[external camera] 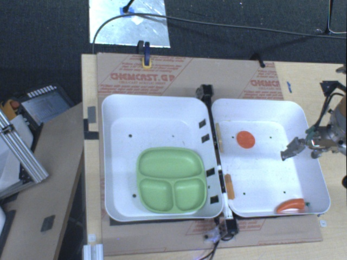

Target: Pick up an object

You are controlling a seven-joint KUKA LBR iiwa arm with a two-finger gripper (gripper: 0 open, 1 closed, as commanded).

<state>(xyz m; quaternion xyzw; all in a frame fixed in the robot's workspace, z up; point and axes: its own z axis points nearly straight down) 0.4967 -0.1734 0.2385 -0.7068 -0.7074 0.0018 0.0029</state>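
Here, jaws (297,147) low over right bin (255,108)

Bare floor around orange disc (246,140)

One fixed cam, mounted above the desk (179,72), looking down at a slant w/ far edge at top. Mid distance: both white bins, left bin (116,110) & right bin (295,112), fit in frame side by side, plus dark floor beyond. Arm (331,137) enters from right.
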